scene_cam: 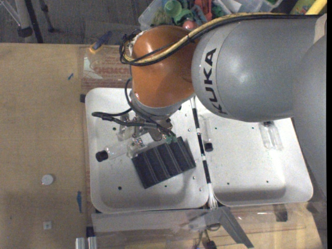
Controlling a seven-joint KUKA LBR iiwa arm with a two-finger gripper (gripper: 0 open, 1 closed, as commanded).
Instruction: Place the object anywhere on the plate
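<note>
**Operator:** Where is the arm?

**Spotter:** Your grey KUKA arm point(249, 71) comes in from the right, and its orange band point(158, 66) hangs over the back of the left bin point(104, 193). The gripper point(147, 135) points down into that bin, just above the upper edge of the black ribbed plate point(163, 164).

**Operator:** Is the claw spread or pressed together?

**Spotter:** You cannot tell. The wrist, cables and clear brackets hide it from above, and you can see nothing pinched there.

**Operator:** And the plate?

**Spotter:** It lies flat on the floor of the left bin, turned at a slant, near the divider. Its ridges are bare.

**Operator:** Then where is the object?

**Spotter:** Look left of the plate. A small black piece point(101, 155) lies on the white floor, well apart from the plate and near the bin's left wall. It is too small to name more closely. A clear plastic piece point(270, 136) lies in the right bin point(259, 188), near its back.
</note>
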